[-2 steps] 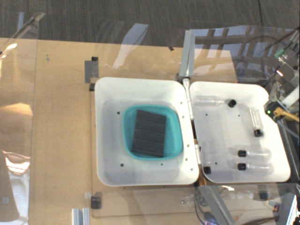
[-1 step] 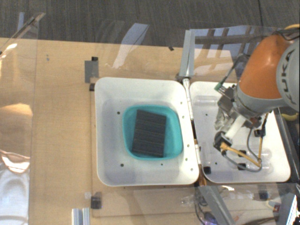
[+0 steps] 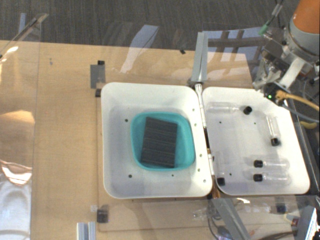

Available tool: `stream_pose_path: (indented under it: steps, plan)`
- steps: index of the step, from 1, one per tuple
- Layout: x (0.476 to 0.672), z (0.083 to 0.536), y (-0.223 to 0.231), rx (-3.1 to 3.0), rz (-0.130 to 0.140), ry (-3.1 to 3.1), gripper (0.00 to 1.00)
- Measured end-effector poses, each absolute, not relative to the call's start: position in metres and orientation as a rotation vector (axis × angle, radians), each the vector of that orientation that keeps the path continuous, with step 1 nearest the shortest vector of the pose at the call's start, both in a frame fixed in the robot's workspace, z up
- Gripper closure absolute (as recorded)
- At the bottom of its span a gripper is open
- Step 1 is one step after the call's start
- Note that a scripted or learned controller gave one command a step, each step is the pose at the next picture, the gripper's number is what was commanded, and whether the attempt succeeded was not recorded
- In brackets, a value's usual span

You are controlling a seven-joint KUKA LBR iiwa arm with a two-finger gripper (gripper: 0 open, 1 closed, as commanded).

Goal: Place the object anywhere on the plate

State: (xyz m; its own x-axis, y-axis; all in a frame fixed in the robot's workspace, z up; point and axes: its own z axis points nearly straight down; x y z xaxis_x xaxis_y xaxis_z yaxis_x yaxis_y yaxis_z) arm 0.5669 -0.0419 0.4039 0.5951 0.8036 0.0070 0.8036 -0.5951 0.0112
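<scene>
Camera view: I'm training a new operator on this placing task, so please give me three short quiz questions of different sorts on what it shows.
1. True or false: the dark ridged block lies on the teal plate.
2. Which bin holds the plate: (a) left bin, (b) right bin?
3. Fill in: the gripper is over the right bin's ____ corner.

Key: 1 true; 2 a; 3 far right.

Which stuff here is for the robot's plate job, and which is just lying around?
For the job:
- teal plate
- dark ribbed block lying on it
- gripper

Just lying about:
- clear tubes with black caps in the right bin
</scene>
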Motion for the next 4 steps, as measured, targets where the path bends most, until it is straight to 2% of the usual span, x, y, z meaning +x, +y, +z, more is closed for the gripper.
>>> stream_pose_path:
  steps: [1,2,3,4]
  plan:
    - [0.659,0.436,-0.040,2.774,0.015,1.459,1.00]
    - [0.670,0.436,0.045,2.706,0.015,1.586,1.00]
    - [0.669,0.436,0.045,2.706,0.014,1.586,0.00]
    - [0.624,0.437,-0.013,2.662,0.014,1.657,0.00]
